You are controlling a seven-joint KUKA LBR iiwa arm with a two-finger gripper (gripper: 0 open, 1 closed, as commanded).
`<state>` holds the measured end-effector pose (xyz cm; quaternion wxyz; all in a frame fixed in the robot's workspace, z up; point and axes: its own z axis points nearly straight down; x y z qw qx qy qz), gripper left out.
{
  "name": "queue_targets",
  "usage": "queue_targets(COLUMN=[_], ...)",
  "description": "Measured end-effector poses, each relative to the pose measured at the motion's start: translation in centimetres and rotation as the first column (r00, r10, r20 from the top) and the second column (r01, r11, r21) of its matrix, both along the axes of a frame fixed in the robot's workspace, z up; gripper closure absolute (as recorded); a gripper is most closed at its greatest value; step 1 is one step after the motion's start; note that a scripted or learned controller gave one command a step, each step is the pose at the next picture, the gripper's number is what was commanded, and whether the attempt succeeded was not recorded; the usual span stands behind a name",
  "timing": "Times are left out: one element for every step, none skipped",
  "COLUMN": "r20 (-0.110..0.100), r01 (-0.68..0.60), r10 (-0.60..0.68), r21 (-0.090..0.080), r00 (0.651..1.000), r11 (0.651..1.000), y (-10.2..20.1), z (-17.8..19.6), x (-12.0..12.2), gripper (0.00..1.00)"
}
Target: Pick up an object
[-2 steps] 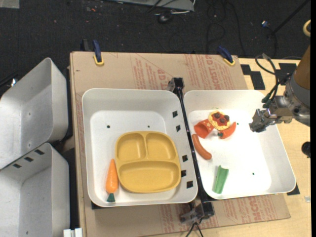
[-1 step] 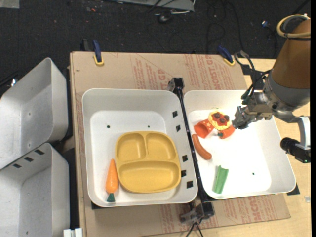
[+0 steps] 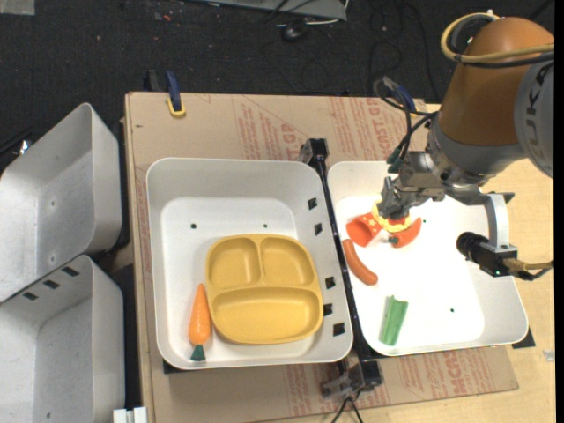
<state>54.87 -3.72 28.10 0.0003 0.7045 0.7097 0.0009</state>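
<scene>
Plywood worktop point(image 3: 264, 117) carries two shallow white bins over a dark floor. Gripper point(image 3: 394, 208) sits low in the right bin point(image 3: 458, 271), directly over an orange-red and yellow toy point(image 3: 381, 229); whether it grips cannot be told. The toy looks like light, rigid, smooth plastic, irregular in outline; its narrower middle seems the best hold. Just beside it lies a glossy sausage point(image 3: 359, 263), then a green ridged piece point(image 3: 393, 319). The left bin point(image 3: 167, 236) holds a yellow divided plate point(image 3: 263, 287) and a carrot point(image 3: 200, 317).
</scene>
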Motion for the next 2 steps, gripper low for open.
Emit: queue_targets(r20=[0.000,-0.001], r01=[0.001,0.001], r10=[-0.001,-0.001], r21=[0.000,0.000], r00=[1.000,1.000], r11=[1.000,1.000], y=[5.0,9.0], z=[-0.5,-1.8], x=[2.2,4.3], gripper=[1.00,1.00])
